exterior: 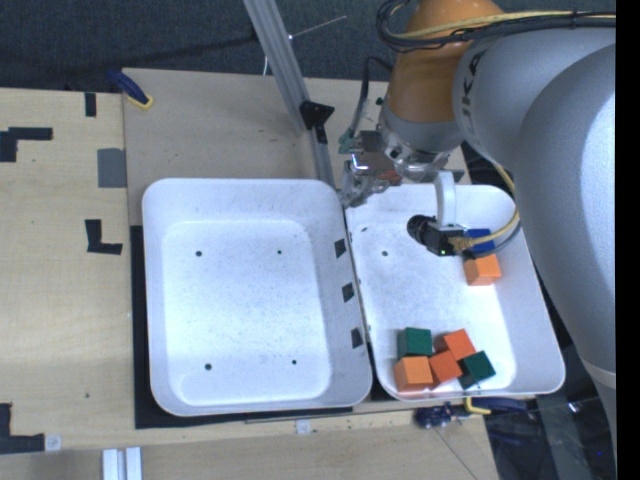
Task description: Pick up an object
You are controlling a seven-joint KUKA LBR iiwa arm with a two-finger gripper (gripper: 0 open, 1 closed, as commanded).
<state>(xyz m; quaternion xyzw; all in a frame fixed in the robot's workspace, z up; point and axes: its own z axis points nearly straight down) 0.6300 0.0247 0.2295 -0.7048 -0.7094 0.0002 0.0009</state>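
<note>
I see claw (pixel 362 180) over right bin's (pixel 530 368) far-left corner; can't tell its state. Orange block (pixel 483 269) near right wall; cluster of orange and green blocks (pixel 440 358) at near edge.

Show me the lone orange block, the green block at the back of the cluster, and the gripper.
lone orange block (pixel 483 269), camera view, centre of its top face.
green block (pixel 415 342), camera view, middle of its top face.
gripper (pixel 357 185), camera view, at its tip over the right bin's far corner.

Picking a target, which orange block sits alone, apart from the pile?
The orange block by the right bin's right wall, alone; the other orange ones touch green blocks at the near edge.
</note>
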